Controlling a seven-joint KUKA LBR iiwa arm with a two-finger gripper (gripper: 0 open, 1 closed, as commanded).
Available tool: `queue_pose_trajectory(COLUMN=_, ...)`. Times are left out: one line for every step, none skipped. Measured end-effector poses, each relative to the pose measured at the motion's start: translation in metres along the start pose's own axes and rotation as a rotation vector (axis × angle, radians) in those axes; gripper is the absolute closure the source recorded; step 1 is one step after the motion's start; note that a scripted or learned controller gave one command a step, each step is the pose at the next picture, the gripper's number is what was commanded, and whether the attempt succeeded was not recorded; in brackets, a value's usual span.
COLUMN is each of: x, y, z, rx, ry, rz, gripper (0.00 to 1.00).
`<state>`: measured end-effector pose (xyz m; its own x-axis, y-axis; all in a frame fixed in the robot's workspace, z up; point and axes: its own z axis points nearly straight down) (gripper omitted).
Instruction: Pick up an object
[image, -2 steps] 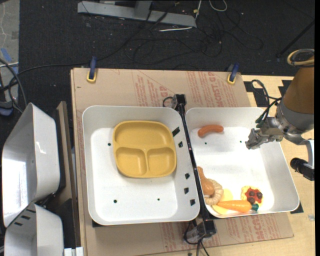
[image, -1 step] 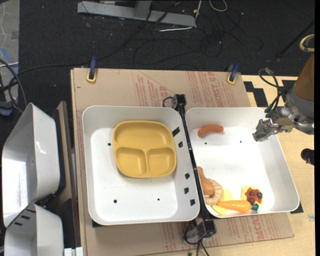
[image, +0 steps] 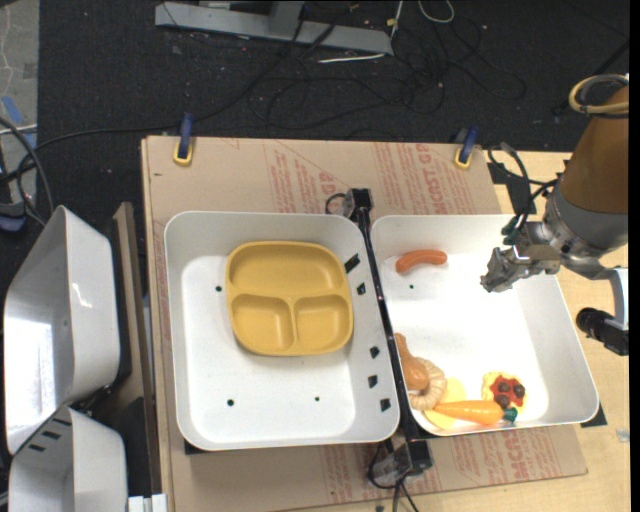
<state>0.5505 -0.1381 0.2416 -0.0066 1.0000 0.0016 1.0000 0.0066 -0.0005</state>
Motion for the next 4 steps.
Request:
queue_pose_trajectory(x=0.043, y=-0.006, z=0.004, rx=0.001, ry=0.0, rz=0.0, gripper=1.0)
queue_pose_trajectory(x=0.094, y=-0.019, z=-0.004, rx=0.0, ry=0.001, rz=-0.001, gripper=1.0)
queue_pose_trajectory(x=0.146, y=-0.021, z=-0.01, rx=-0.001, ry=0.0, rz=-0.002, gripper=1.0)
queue_pose_trajectory(x=0.197, y=-0.037, z=0.004, rx=0.002, ry=0.0, rz=-0.002, gripper=1.0)
